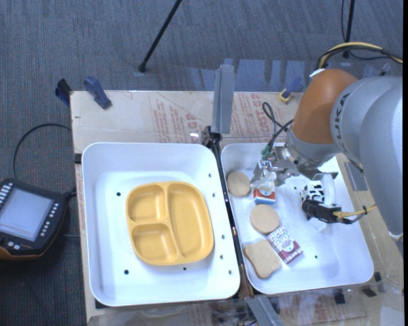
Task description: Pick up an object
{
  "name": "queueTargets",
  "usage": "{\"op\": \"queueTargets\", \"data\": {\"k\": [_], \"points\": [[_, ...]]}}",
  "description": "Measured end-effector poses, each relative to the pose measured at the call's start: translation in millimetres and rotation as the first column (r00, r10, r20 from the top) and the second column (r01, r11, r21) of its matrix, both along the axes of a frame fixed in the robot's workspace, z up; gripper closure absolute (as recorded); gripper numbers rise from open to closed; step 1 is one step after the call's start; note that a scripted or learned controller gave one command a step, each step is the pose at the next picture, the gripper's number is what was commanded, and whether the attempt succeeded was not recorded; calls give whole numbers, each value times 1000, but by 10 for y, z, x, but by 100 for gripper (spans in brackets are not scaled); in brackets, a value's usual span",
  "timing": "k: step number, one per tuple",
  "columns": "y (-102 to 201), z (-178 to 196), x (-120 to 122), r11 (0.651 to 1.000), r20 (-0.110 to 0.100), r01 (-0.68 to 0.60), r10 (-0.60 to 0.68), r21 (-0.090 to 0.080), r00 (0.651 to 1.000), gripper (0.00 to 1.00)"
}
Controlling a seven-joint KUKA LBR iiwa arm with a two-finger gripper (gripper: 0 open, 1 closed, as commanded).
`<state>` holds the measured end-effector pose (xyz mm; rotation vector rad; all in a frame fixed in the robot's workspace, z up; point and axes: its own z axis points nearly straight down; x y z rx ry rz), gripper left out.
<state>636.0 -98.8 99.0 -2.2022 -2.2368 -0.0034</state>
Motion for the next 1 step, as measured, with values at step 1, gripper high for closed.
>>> {"op": "queueTargets", "data": {"k": [1], "points": [[589, 936, 106, 1000, 9, -10, 10, -2, 1000, 100]]}}
